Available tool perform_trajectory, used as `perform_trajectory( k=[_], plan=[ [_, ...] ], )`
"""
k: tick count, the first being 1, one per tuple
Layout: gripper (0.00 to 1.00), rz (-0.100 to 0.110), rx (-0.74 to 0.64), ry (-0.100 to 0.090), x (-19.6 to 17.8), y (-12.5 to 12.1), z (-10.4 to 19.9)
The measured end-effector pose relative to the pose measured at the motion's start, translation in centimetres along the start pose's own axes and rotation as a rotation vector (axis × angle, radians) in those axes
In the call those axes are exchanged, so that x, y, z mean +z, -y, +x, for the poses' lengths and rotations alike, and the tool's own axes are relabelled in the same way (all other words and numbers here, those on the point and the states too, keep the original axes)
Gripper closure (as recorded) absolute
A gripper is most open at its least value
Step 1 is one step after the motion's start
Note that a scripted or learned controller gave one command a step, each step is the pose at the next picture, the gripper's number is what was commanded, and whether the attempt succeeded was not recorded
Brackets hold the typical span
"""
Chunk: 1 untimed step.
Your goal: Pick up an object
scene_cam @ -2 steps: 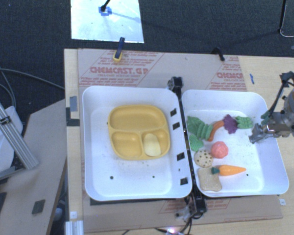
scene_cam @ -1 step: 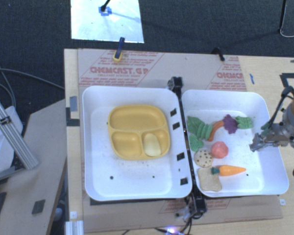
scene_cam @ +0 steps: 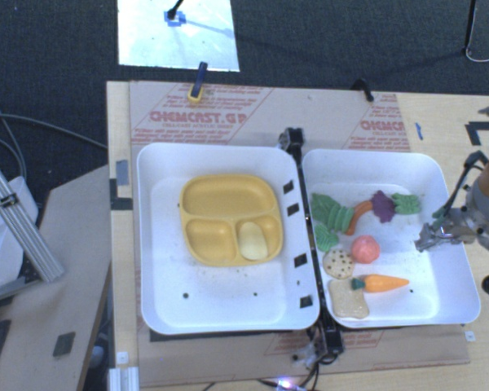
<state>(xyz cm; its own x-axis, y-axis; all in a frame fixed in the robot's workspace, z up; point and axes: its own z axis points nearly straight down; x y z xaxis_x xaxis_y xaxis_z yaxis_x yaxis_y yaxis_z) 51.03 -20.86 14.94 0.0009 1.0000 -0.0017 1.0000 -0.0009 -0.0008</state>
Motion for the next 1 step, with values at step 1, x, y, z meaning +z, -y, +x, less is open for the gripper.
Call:
perform_trajectory(
  k=[1],
  plan=[
    [1.0,-0.012,-0.009,0.002,-5.81,-7.03,0.27]
  ],
)
